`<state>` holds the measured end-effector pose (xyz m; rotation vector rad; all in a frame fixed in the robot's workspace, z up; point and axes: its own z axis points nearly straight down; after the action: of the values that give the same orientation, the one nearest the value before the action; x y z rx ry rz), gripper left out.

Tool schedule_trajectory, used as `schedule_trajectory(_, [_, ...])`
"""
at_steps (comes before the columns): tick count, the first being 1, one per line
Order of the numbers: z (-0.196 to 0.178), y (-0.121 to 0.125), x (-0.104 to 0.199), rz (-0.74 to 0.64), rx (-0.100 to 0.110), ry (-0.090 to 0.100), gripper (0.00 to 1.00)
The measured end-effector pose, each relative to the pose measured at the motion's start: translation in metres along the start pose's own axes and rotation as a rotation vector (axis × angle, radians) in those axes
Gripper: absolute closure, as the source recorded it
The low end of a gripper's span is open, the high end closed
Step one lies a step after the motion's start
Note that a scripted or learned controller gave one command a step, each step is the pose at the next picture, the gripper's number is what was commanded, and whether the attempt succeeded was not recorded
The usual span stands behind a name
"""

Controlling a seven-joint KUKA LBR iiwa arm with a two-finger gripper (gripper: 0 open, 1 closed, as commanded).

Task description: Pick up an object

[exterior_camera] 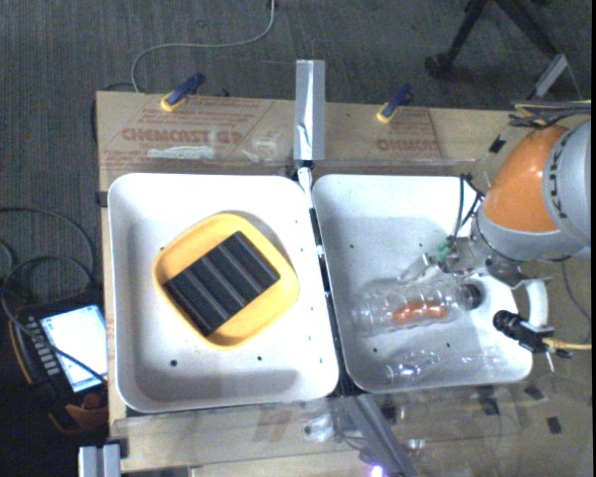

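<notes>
Two shallow white bins sit side by side on my bench. The left bin holds one thing: a yellow tray-like piece with a dark ribbed insert, lying flat and turned at an angle near the bin's middle. The right bin holds a clear plastic bottle lying on its side, with something orange showing inside it. Near the bin's front wall there is a smaller clear piece, too glassy for me to name.

My arm comes in from the right over the right bin's far right side. My gripper is down low at the bottle's right end, just beside or touching it; I cannot tell which. I also cannot tell how my gripper is set, since the wrist covers it and the clear plastic blurs into the white floor.

The bottle's outline is faint, and its right end runs under my wrist.
</notes>
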<state>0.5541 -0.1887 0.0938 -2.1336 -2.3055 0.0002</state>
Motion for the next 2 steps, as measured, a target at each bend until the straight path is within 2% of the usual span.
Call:
schedule_trajectory(1, [0.003,0.06,-0.005,-0.053,-0.013,-0.007,0.0])
schedule_trajectory(2, [0.002,-0.002,0.022,-0.201,-0.011,-0.006,0.0])
